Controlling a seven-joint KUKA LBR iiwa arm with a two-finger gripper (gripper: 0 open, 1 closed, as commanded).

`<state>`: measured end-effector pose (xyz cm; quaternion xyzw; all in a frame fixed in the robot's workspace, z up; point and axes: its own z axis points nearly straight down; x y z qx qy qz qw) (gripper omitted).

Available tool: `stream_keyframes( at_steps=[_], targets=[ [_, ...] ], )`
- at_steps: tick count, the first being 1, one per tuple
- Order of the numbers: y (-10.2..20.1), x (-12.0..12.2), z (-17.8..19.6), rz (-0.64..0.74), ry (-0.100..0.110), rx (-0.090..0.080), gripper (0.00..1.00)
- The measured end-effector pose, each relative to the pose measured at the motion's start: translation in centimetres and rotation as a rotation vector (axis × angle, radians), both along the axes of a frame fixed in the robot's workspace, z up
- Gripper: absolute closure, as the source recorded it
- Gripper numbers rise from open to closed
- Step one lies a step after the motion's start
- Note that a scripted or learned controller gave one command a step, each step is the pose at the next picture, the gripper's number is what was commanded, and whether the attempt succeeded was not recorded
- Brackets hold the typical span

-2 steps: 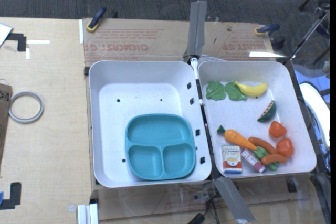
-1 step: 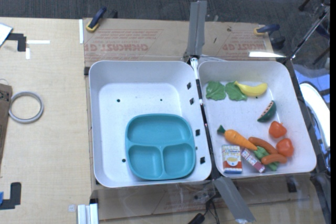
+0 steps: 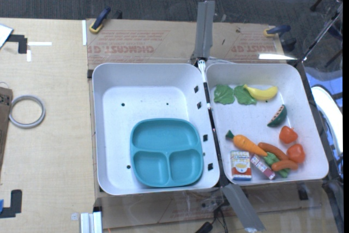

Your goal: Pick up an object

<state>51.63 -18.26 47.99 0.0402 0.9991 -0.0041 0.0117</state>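
- Dark carpet lies behind the pale tabletop (image 3: 49,133), which carries a sheet of printed cardboard (image 3: 147,41) and a roll of tape (image 3: 26,111) off to the left.
- Two white bins sit side by side on it: the left bin (image 3: 109,90) and the right bin (image 3: 308,117), their inner walls touching.
- Inside the left bin rests a teal divided plate (image 3: 165,151).
- Toy food is scattered in the right bin: a banana (image 3: 260,92), green leaves (image 3: 233,95), a watermelon slice (image 3: 277,115), a carrot (image 3: 250,145), two tomatoes (image 3: 292,144), a sausage (image 3: 272,149) and a small carton (image 3: 240,165).
- Any of these could be the object to pick up; all lie on the bin floor, none lifted.
- My reading: the task has not begun, so approach, grasp and lift remain.
- As for the claw, I cannot tell its opening or whether it has hold of anything.
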Motion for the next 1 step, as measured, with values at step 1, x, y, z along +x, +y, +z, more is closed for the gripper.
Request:
stream_keyframes(
  at_steps=[1],
  targets=[
    [-0.05,0.18,0.95,0.0,-0.005,-0.002,1.0]
  ],
)
